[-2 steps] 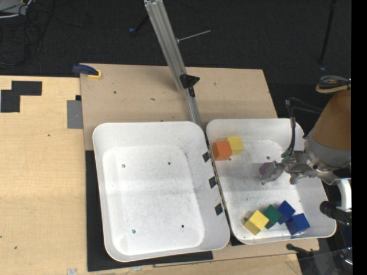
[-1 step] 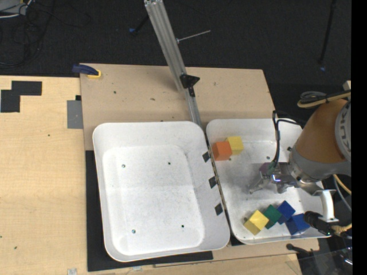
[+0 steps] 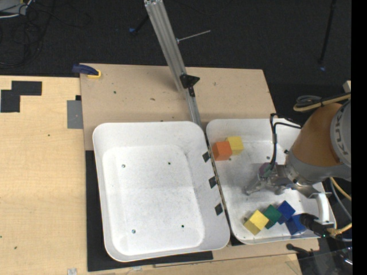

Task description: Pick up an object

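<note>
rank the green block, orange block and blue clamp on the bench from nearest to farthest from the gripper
1. green block, just below the gripper in the right bin.
2. orange block, up-left at the bin's far left corner.
3. blue clamp, far away on the bench's back-left corner.

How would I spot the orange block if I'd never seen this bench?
Find the right bin, the one under the arm. At its far left edge two blocks touch; the orange block sits nearer the left bin, beside the yellow block. It is the only orange one.
</note>
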